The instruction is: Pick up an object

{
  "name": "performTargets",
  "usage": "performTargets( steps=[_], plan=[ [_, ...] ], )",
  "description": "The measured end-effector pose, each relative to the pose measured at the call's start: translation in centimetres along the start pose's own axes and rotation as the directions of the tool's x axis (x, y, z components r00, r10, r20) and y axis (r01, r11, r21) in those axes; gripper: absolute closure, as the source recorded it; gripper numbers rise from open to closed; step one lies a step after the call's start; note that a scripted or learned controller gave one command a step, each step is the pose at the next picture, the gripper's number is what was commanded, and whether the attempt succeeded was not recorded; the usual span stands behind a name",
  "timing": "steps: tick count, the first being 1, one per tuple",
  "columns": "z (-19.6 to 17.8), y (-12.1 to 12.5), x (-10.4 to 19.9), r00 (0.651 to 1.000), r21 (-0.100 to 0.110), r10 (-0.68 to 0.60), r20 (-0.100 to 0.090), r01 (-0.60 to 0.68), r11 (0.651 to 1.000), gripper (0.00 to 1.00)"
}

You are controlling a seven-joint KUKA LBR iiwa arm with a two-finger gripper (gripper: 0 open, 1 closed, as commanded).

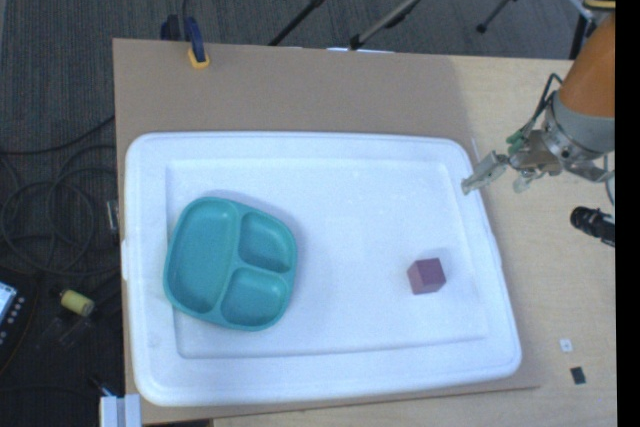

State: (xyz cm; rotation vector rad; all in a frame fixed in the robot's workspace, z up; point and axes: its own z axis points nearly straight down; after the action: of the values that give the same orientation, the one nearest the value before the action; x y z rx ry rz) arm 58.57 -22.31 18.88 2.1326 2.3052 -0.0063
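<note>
So the gripper [497, 173] sits over by the right rim of the white bin [320, 147], hanging just above the edge, and its fingers look spread apart with nothing between them. The arm [588, 95] comes in from the right, with the orange band showing above the grey wrist. The little purple cube [427, 275] is down on the bin floor toward the right side, well apart from the gripper. A teal divided plate [232, 262] with three compartments lies flat on the left side of the bin. The bin rests on the tan counter [300, 85], which has a blue and yellow clamp [196, 45] on its far edge.
</note>
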Motion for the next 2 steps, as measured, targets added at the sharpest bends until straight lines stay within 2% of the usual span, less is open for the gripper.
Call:
performTargets(
  steps=[1, 2],
  plan=[
    [3.0, 4.3, -0.2, 0.996, -0.001, -0.095, -0.001, 0.095, 0.996, 0.00],
    [9.4, 8.5, -0.5, 0.992, -0.006, -0.129, 0.003, 0.129, 0.992, 0.00]
  ],
)
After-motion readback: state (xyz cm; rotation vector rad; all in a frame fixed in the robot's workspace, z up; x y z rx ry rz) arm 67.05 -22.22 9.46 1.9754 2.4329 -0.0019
